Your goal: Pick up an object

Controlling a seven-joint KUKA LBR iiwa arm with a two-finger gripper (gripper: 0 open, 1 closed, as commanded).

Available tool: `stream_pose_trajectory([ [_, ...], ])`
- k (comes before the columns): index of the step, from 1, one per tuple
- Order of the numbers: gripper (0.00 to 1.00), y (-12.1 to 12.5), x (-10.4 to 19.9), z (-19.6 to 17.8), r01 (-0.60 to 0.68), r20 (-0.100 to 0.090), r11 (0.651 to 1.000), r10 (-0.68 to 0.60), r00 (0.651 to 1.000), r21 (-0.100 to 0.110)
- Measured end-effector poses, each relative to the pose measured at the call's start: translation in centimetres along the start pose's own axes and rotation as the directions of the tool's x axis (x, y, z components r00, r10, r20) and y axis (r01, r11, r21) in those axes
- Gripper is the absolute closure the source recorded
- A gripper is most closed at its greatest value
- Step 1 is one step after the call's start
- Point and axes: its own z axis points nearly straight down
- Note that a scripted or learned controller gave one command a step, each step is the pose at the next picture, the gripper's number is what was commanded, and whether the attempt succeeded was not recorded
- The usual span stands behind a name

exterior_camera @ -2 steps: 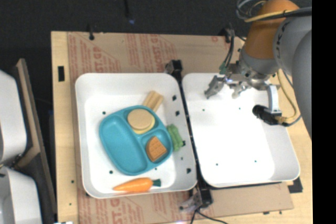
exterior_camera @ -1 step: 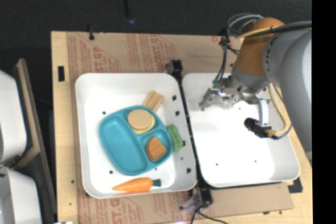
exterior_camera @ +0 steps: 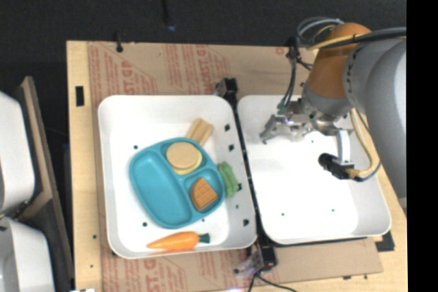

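While the arm (exterior_camera: 356,72) reaches in from the counter's (exterior_camera: 157,68) right edge, its jaws (exterior_camera: 272,130) hang over the far left corner of the right bin (exterior_camera: 321,215), close to the wall shared with the left bin (exterior_camera: 116,167). The jaws look slightly parted, with nothing between them, though at this size their exact spread is hard to judge. A black cable end (exterior_camera: 337,165) dangles from the wrist over the middle of the right bin. All the things to pick lie in the left bin. A blue tray (exterior_camera: 154,188) sits at its centre, tilted toward the near left corner. A round biscuit (exterior_camera: 184,156) rests in the tray's far compartment, and a brown waffle piece (exterior_camera: 203,193) lies in its right compartment. A tan block (exterior_camera: 199,130) leans just past the tray's far edge, touching the biscuit's side. A green piece (exterior_camera: 228,179) lies against the tray's right rim, near the wall between the bins. A carrot (exterior_camera: 178,241) lies along the bin's near edge, its green top pointing right, just apart from the tray. The jaws stand well apart from every one of these.
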Motion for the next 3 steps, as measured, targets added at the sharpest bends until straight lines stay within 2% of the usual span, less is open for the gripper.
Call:
stream_pose_trajectory([
  [1, 1.00, 0.0, -0.1, -1.1, -0.001, 0.000, 1.000, 0.001, 1.000, -0.002],
  [3, 1.00, 0.7, -0.5, -10.8, 0.000, 0.000, 1.000, 0.000, 1.000, -0.004],
])
